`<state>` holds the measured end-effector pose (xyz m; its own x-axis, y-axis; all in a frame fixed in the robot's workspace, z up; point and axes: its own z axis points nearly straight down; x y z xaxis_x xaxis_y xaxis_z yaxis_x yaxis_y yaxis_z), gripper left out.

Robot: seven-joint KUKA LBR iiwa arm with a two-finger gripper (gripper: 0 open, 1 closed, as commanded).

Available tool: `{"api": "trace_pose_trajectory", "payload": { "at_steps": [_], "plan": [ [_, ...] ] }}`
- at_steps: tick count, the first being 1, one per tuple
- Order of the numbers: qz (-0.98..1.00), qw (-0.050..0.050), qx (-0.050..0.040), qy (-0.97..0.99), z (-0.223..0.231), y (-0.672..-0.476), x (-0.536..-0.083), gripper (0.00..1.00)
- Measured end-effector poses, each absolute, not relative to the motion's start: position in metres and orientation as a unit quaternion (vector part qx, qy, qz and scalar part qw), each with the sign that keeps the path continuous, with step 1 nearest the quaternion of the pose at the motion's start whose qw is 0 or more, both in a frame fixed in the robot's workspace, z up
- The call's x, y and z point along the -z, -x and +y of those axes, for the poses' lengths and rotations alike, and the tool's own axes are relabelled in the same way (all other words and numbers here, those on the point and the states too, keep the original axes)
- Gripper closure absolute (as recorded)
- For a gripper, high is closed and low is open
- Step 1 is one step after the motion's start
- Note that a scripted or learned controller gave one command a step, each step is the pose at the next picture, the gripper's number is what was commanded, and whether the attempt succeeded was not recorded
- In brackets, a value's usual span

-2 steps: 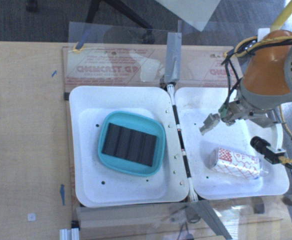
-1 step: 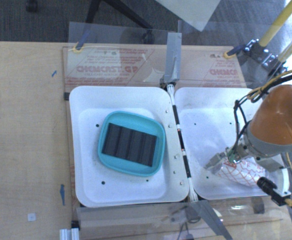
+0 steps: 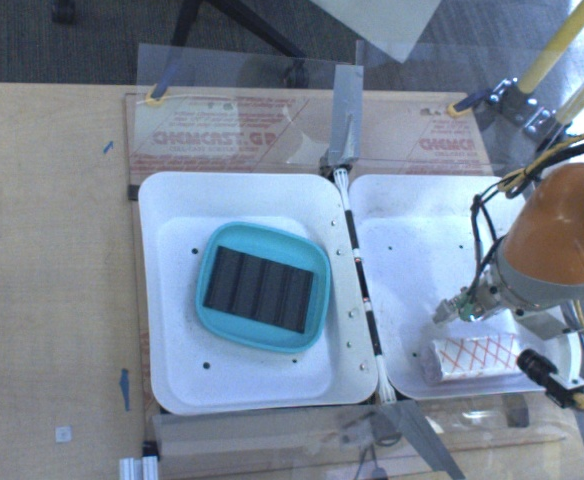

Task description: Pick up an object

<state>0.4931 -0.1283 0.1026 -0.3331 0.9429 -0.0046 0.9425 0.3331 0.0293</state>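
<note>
The arm (image 3: 562,233), grey with an orange band, reaches in from the right over the right bin (image 3: 412,218). Its gripper (image 3: 450,310) hangs low over the near half of that bin, and the view from above does not let me tell whether it is spread or pressed together; nothing shows clearly between its tips. Just below the gripper, against the bin's near wall, lies a white box (image 3: 475,357) with a red lattice pattern on its top, lying flat and slightly askew. The gripper is near the box's upper left corner, but I cannot tell whether they touch. In the left bin (image 3: 172,218) a teal tray (image 3: 263,287) sits near the middle, turned a little, with four dark blocks (image 3: 259,288) side by side inside it. The two bins stand side by side on the wooden bench (image 3: 47,268), joined along a central strip.
</note>
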Motion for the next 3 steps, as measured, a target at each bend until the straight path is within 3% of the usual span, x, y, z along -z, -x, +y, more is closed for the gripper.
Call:
{"api": "trace_pose_trajectory", "payload": {
  "at_steps": [1, 2, 3],
  "plan": [
    [0.816, 0.010, -0.0105, -0.578, -0.129, -0.493, -0.103, 0.00],
    [0.796, 0.002, -0.0002, -0.605, -0.168, -0.480, -0.125, 0.00],
    [0.698, 0.002, 0.0003, -0.716, -0.225, -0.479, -0.147, 0.00]
  ]
}}
